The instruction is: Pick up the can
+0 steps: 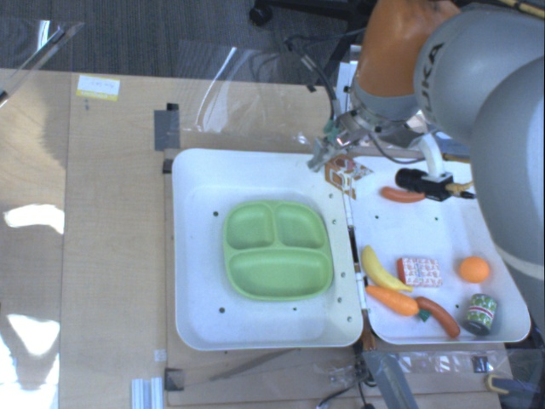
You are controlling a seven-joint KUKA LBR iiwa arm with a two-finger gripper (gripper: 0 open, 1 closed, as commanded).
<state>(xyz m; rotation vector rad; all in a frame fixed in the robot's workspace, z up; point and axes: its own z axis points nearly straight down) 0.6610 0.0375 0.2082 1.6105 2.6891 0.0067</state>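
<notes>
We see the grey arm (477, 83) reaching over the right bin (502, 228); its pincer (334, 152) sits at the bins' far seam, grip unreadable. The can (480, 313), small, upright, green-labelled with a dark top, stands in that bin's near right corner, below the orange (474, 269).

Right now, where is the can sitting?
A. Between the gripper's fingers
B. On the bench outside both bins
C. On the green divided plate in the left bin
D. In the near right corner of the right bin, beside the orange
D: the can stands in the right bin near its front right corner, just below the orange, away from the gripper.
</notes>
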